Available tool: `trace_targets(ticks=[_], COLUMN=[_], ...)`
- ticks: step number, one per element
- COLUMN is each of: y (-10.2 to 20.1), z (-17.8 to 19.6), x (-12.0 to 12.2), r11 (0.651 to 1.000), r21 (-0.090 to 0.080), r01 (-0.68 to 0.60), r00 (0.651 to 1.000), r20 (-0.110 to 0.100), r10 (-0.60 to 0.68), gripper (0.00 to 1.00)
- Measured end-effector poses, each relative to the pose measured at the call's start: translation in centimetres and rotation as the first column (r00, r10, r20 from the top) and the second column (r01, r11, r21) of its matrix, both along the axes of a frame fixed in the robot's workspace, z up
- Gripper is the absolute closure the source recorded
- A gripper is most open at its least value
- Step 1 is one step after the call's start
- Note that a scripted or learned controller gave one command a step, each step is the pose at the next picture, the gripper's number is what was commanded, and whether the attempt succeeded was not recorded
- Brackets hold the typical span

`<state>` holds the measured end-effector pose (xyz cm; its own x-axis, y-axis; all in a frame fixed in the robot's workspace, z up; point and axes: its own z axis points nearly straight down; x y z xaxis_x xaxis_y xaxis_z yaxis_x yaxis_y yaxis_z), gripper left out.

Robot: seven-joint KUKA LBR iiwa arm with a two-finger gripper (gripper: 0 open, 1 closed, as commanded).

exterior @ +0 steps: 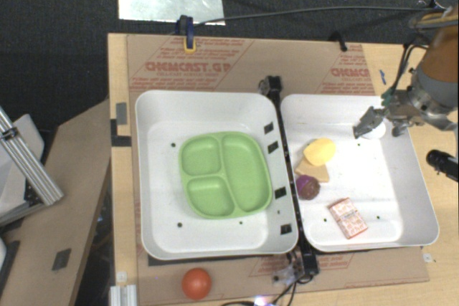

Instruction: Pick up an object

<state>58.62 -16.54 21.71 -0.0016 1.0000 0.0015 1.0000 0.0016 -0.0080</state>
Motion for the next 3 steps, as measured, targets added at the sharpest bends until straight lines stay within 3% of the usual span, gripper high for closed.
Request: trace_targets(ticks=[1,3], y=[0.0,-0.4], z=[0.5,-9.9], x=[0.2,0.3], r11=[1.0,1.0], r21=[-0.002,-0.001], r01=[-0.002,0.0], r00=[1.0,1.0], r20=[0.01,0.005], r10=[0.002,0.0], gripper=[0.0,0.0])
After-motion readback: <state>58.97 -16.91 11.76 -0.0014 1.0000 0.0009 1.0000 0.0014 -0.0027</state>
